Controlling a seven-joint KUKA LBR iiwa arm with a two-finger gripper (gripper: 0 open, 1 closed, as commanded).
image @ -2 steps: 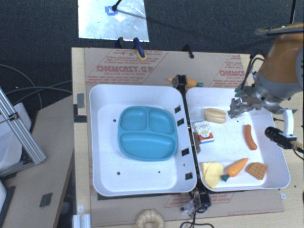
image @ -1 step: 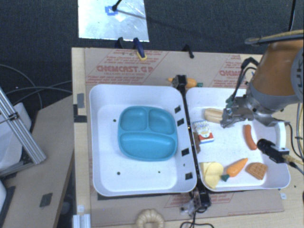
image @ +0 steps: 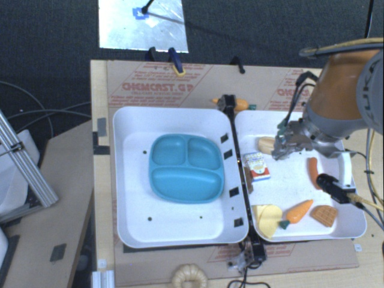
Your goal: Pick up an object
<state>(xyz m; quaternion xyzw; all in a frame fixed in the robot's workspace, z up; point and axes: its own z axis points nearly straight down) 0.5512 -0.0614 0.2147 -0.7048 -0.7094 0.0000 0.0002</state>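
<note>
Seen from above, the table (image: 150,77) carries two white bins side by side. The left bin (image: 132,131) holds a blue divided plate (image: 185,167). The right bin (image: 354,218) holds the candidates for picking: a pale bread-like piece (image: 266,144) near the top, a small carton (image: 258,165) with red on it beside the divider, a yellow wedge (image: 267,218) at the bottom, a toy carrot (image: 298,211) just beside it, a waffle-like square (image: 324,215) further right, and a red sausage (image: 312,167) by the far wall.

The arm (image: 342,95) reaches in from the right, and the tool (image: 287,145) hangs low over the upper part of the right bin, just beside the bread piece and above the carton. Whether it is released or clenched I cannot tell (the wrist and cables blur that part), and nothing can be seen held in it.

The step in hand looks like settling on a target and descending. The bread piece is the nearest choice, with the carton a close second. To do it well, centre the tool over one item alone, not between the two, and approach square to its narrower side. Keep clear of the divider, where the carton lies close. Descend far enough to straddle the item before gripping; a shallow grip would likely slip off a rounded piece.
</note>
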